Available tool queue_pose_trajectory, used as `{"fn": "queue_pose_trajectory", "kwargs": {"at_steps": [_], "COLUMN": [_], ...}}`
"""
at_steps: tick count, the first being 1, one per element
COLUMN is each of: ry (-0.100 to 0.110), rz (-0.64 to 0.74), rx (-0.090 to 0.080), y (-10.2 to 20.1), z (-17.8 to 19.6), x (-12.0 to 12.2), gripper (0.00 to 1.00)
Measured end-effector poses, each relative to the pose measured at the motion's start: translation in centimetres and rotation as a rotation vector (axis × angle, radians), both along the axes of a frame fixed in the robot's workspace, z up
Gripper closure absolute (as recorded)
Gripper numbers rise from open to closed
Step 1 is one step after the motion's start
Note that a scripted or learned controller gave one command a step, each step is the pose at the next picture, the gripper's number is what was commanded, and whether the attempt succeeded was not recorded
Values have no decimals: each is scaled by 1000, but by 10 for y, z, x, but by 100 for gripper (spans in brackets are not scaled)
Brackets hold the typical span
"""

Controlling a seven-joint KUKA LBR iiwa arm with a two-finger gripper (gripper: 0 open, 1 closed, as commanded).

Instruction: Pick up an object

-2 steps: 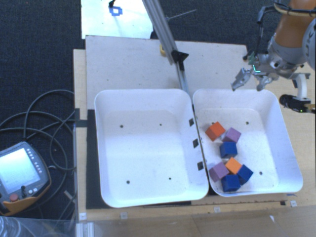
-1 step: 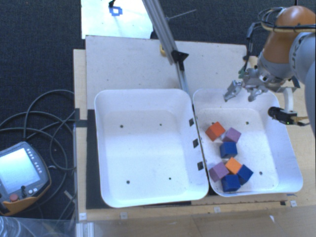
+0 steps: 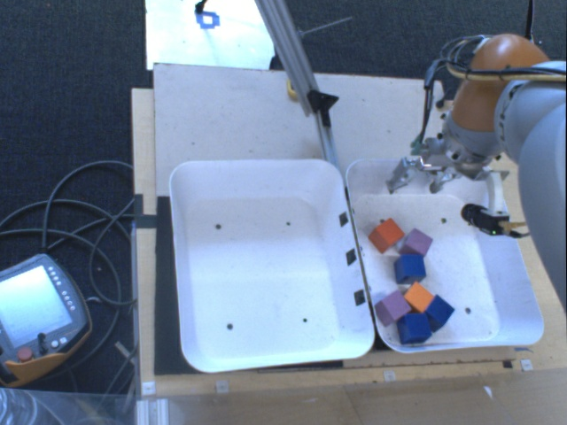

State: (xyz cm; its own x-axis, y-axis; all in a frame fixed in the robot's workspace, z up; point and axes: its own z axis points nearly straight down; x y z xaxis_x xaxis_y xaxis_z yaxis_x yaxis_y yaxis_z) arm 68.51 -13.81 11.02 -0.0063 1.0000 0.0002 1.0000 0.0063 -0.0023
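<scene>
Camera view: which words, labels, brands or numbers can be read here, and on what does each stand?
No text can be read.
Teach pendant: its screen is pale, any writing too small and blurred.
Blocks and both white bins: no markings seen.

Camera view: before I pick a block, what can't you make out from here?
- End effector: small and seen from above over the right bin's far rim; finger state unclear, and nothing readable between the fingers.
- Arm: cut off by the right edge.
- Lower blocks: packed together, so the blue ones partly hide each other and their gaps.
- Pendant: cut off by the left edge.
</scene>
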Motion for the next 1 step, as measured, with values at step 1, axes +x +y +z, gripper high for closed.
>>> {"fn": "queue_pose_trajectory", "kwargs": {"at_steps": [1], "ry": [-1], "rz": [-1], "rx": [-1], "y": [0], "z": [-19], "x": [0], "gripper": [0]}}
